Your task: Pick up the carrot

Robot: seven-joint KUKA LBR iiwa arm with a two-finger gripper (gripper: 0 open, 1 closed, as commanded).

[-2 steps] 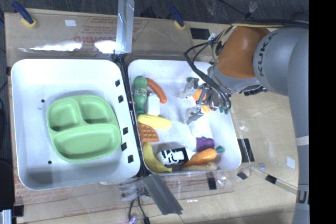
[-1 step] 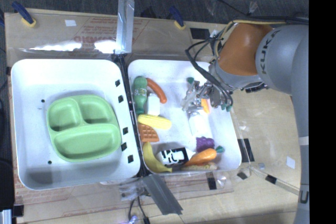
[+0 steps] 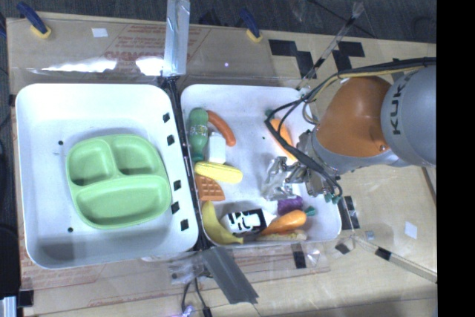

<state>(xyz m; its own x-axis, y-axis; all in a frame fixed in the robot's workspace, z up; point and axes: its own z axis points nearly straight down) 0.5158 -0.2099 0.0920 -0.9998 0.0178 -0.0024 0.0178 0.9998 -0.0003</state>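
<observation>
Your gripper (image 3: 278,176) hangs low in the right bin (image 3: 245,96), and I cannot tell how it is set. The carrot (image 3: 286,221) lies just beside it toward the near wall, touching a purple toy (image 3: 291,203) and close to the banana (image 3: 215,226). Come down over the carrot's thick middle, straddling it across its width, so you don't catch those neighbours.

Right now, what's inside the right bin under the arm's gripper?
Below the gripper lie a purple toy and the carrot, near the right bin's front wall. The arm covers the bin's right side.
</observation>
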